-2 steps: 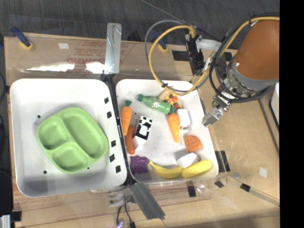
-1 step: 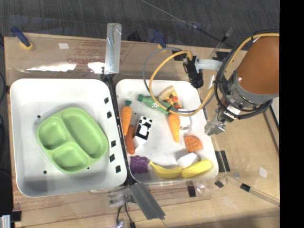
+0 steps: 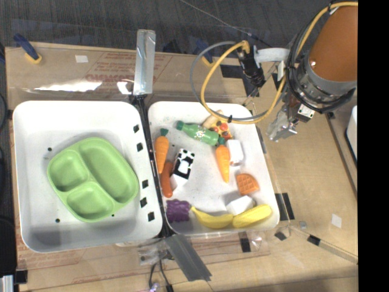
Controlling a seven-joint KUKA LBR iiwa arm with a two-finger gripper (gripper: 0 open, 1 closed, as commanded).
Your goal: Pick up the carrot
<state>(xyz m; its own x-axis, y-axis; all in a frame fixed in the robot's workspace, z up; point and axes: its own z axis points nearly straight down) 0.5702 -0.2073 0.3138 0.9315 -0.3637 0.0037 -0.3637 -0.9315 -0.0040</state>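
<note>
Bench: we see a brown work surface (image 3: 316, 187) carrying two shallow white bins side by side, with dark ribbed flooring beyond its far edge.
Left bin (image 3: 30, 132): it holds a green divided plate (image 3: 92, 179).
Right bin (image 3: 203, 190): it holds the toy foods.
Carrots: we count two. One carrot (image 3: 223, 162) lies near the middle-right of the right bin; a second carrot (image 3: 161, 154) lies along that bin's left wall.
Carrot near the gripper: its long axis runs almost straight toward and away from the camera, thick end at the far side, tip pointing to the near edge.
Carrot by the wall: it has the same near-vertical lie, thick end far, tip near.
Neighbours: a green bottle (image 3: 198, 132) lies slanted just beyond both; a banana (image 3: 234, 216) lies along the near wall; a purple grape bunch (image 3: 178, 209) sits at its left end.
Gripper (image 3: 282, 128): it hangs outside the right bin, past its right rim, well apart from either carrot, which lie to its left.
Fingers: we cannot tell their state; nothing shows between them.
</note>
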